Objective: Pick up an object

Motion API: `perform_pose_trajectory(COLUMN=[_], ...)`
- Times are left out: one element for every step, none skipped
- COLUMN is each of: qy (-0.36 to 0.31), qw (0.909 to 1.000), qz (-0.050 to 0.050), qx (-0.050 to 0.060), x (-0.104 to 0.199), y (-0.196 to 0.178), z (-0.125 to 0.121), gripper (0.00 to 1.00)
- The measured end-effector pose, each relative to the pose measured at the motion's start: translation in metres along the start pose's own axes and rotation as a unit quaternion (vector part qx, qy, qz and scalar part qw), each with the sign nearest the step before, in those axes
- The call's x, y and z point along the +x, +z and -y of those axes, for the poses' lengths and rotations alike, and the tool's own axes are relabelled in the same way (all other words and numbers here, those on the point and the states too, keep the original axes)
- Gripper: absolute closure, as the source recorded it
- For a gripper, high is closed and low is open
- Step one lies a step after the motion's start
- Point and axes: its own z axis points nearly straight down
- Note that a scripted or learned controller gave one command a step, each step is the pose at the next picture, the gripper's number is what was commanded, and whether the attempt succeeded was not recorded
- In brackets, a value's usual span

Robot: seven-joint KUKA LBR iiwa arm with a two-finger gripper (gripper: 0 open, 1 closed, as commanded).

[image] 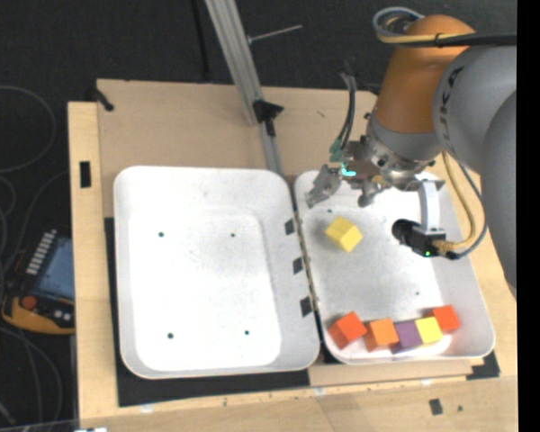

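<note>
The tool (344, 190) hangs with its fingers spread open and nothing between them, over the far end of the right bin (463, 282), just beyond the yellow block (344, 235).

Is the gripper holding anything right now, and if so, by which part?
Nothing is held. The gripper hangs open above the right white bin, apart from the yellow cube below it.

Even, diffuse light from overhead; no hard shadows. The two shallow white plastic bins (207, 268) read bright, near washed out on their rims. The dark floor (36, 25) beyond the pale wooden bench (162, 115) is dim. Slight softness and grain overall.
</note>
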Motion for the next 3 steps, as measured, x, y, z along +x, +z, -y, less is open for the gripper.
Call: perform_pose_trajectory(qy=[0.004, 0.000, 0.005], qw=[1.0000, 1.0000, 1.0000], qz=[0.000, 0.000, 0.001], qx=[0.004, -0.005, 0.001], x=[-0.052, -0.036, -0.138], y=[0.119, 0.033, 0.098], z=[0.042, 0.027, 0.041], gripper=[0.00, 0.00, 0.00])
